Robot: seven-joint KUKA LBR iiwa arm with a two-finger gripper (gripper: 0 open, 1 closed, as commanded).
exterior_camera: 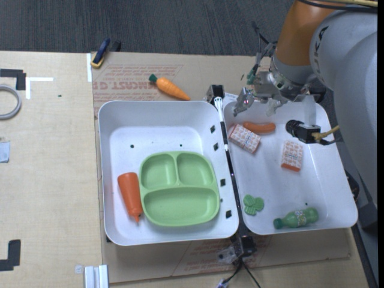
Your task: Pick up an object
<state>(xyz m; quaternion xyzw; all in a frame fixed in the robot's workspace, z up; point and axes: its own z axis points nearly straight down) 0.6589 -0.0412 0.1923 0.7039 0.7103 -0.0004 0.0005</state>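
Note:
My gripper (258,102) hangs over the far edge of the right bin (336,179), open with nothing between its fingers. Just in front of it lies a small red sausage (259,126). A patterned white-and-red box (244,138) rests beside the sausage, and a second patterned box (291,156) lies further right. Near the bin's front are a green bottle (297,218) on its side and a small green leafy piece (253,205). The left bin (114,131) holds a green divided plate (179,188) and an orange carrot (129,195).
Another carrot (170,87) lies on the cardboard behind the left bin. A blue marker (101,51) sits at the cardboard's far left corner. A black clip (215,92) sits where the bins meet. The arm's grey body (354,71) looms over the right bin's far right side.

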